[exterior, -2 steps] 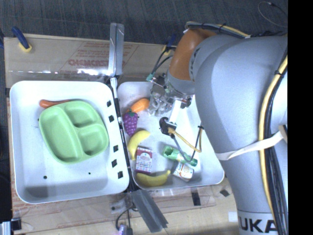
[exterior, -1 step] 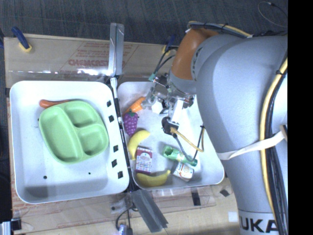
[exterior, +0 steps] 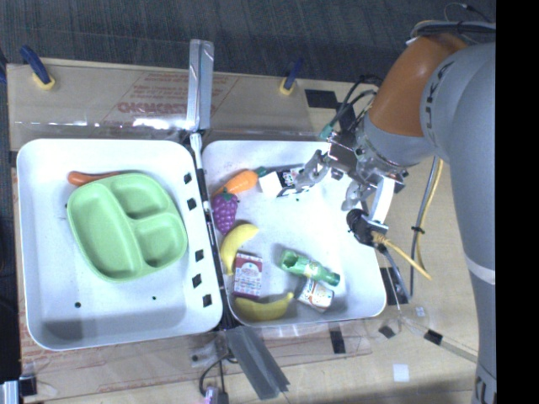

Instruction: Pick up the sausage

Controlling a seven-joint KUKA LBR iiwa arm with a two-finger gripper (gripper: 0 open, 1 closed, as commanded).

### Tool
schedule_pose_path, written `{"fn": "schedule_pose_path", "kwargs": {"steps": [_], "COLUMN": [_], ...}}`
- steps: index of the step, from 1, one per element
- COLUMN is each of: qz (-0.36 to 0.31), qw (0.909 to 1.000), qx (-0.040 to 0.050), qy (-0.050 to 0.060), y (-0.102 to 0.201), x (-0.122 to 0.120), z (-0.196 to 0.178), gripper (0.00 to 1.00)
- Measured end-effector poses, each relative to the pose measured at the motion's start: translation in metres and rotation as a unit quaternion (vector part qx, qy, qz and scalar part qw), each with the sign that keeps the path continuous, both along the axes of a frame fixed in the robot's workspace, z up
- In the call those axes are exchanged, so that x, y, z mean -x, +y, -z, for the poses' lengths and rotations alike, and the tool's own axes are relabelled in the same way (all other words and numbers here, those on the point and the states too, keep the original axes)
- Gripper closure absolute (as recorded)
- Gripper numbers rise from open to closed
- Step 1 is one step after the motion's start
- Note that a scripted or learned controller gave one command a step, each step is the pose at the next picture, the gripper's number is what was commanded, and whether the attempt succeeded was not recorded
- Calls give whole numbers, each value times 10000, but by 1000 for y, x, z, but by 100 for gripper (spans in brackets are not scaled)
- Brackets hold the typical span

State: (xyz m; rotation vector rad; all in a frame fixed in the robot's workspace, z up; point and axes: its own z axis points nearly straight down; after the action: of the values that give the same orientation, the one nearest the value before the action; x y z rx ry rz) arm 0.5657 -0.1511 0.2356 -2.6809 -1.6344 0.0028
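Although the sausage (exterior: 94, 176) is tucked behind the green plate (exterior: 126, 225) in the left bin (exterior: 38, 310), the gripper (exterior: 324, 173) is held over the right bin (exterior: 364, 284); its grip state cannot be told

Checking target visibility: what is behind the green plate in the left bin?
The sausage lies behind the green divided plate, along its far rim. Its right part is covered by the plate.
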Motion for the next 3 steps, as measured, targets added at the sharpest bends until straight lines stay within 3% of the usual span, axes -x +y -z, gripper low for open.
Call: {"fn": "schedule_pose_path", "kwargs": {"steps": [1, 2, 3], "qz": [236, 196, 1694], "qw": [9997, 9998, 9855], "qx": [1, -2, -2], "qy": [21, 21, 5], "y": [5, 26, 58], "x": [2, -3, -45], "z": [93, 145, 144], "gripper": [0, 0, 0]}}
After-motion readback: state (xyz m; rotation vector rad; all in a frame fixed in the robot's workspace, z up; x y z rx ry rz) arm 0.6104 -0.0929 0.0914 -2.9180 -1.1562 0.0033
